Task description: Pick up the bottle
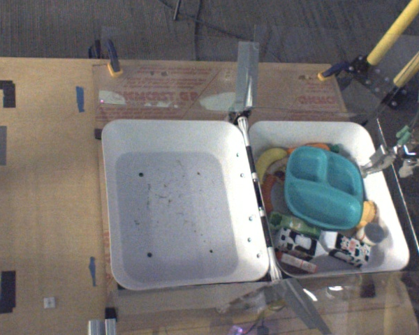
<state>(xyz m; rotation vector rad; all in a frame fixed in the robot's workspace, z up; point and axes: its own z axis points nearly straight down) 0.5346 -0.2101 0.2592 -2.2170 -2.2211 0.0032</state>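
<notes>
Fingers (378, 162) over the right bin's (394, 251) right rim; wide or narrow, cannot tell. Just left of them, a teal divided plate (323, 188) atop the clutter. Farther left, a banana (271, 160). Below-left, cow-print items (296, 240). The bottle lies somewhere in this heap; cannot single it out. Left bin (119, 142) well beyond.

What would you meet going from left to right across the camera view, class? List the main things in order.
Blue tape strip → orange clamp → left white bin → yellow banana → teal divided plate → gripper at the right bin's far edge.
</notes>
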